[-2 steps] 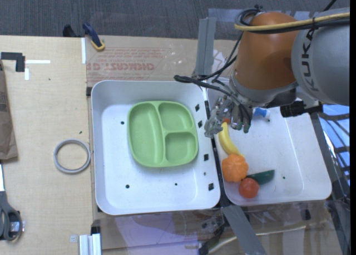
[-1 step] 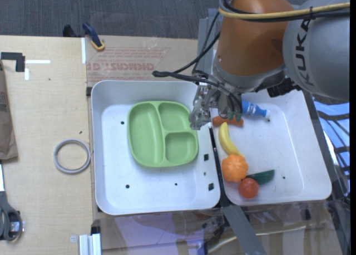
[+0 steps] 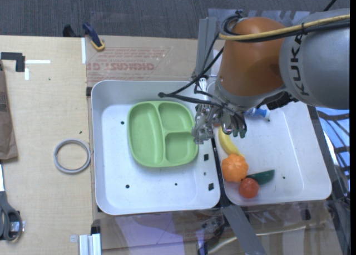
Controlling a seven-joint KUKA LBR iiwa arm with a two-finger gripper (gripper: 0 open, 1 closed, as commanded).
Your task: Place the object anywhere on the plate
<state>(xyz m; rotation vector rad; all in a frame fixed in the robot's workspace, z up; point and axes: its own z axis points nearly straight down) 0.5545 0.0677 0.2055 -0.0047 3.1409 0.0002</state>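
A green divided plate lies in the left white bin. My gripper hangs over the wall between the two bins, just right of the plate's right rim, and is open. A yellow banana lies in the right bin directly under the gripper; its upper end is hidden by the fingers. Nothing is visibly lifted between the fingers.
An orange, a red tomato-like fruit and a dark green piece lie below the banana in the right bin. A blue and white item peeks out beside the wrist. A grey ring lies on the bench at left.
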